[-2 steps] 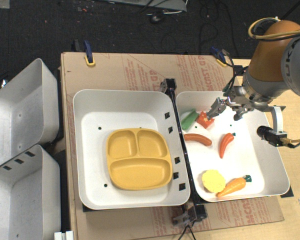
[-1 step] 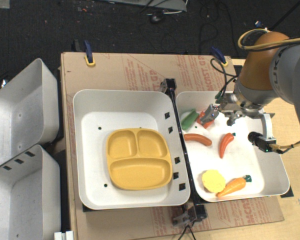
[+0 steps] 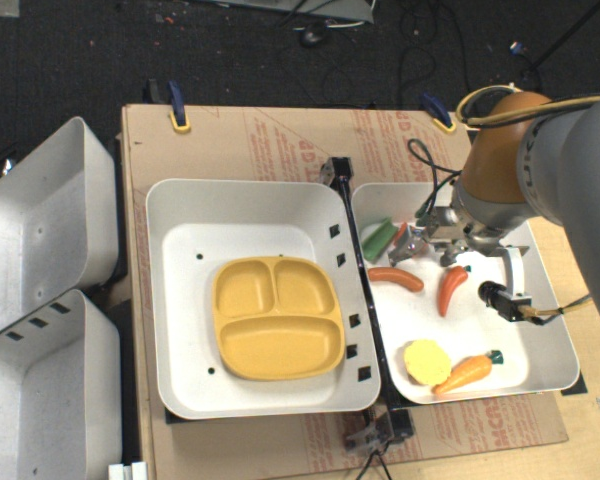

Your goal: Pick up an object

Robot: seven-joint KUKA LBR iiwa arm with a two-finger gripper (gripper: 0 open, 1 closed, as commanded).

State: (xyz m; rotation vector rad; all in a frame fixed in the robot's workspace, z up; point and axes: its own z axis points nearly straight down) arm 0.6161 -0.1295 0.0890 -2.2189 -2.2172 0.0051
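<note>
The right bin (image 3: 552, 320) holds a green toy pepper (image 3: 378, 236), an orange-red sausage (image 3: 395, 279), a red chilli (image 3: 451, 289), a yellow round piece (image 3: 427, 361) and an orange carrot (image 3: 465, 371). My gripper (image 3: 412, 246) hangs low over the bin's far left part. It is just right of the green pepper and just above the sausage. Its tip is small and partly hidden by the wrist. I see nothing held in it.
The left bin (image 3: 180, 268) holds a yellow divided plate (image 3: 278, 318). A black divider (image 3: 358, 268) runs between the two bins. The arm and its cables cover the right bin's far right corner. Grey containers (image 3: 40, 268) stand left of the bench.
</note>
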